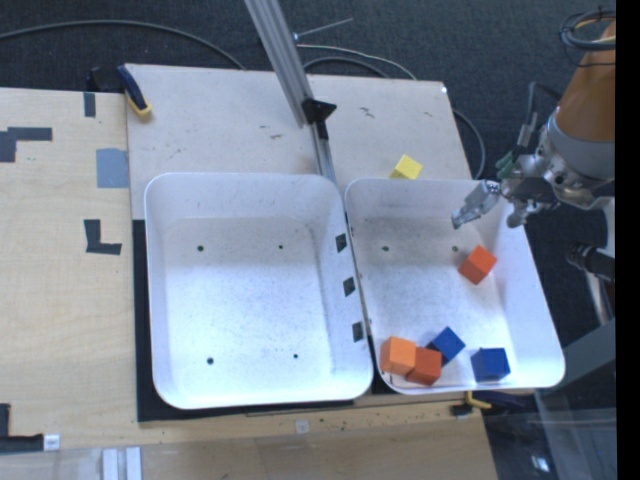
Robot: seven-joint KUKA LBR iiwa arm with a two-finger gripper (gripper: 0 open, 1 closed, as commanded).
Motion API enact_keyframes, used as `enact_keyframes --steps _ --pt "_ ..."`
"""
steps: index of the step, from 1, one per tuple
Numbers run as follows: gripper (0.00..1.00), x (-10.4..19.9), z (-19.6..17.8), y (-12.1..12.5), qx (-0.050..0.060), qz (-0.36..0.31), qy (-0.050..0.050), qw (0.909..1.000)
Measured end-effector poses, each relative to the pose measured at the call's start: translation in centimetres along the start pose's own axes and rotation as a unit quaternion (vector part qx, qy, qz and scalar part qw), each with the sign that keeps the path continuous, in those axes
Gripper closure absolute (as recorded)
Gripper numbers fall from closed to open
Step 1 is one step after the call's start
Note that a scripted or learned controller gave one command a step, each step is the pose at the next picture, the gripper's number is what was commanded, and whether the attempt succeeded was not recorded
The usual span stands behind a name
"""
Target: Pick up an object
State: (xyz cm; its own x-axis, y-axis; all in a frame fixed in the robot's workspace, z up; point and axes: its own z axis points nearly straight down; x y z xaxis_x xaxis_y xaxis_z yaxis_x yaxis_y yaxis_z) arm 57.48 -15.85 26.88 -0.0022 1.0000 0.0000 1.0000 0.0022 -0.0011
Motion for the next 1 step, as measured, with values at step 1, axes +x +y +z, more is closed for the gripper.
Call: enact_keyframes --steps 1 --pt "0.00 -3.67 9.39 -3.90 0.005 0.003 0.000 1.0000"
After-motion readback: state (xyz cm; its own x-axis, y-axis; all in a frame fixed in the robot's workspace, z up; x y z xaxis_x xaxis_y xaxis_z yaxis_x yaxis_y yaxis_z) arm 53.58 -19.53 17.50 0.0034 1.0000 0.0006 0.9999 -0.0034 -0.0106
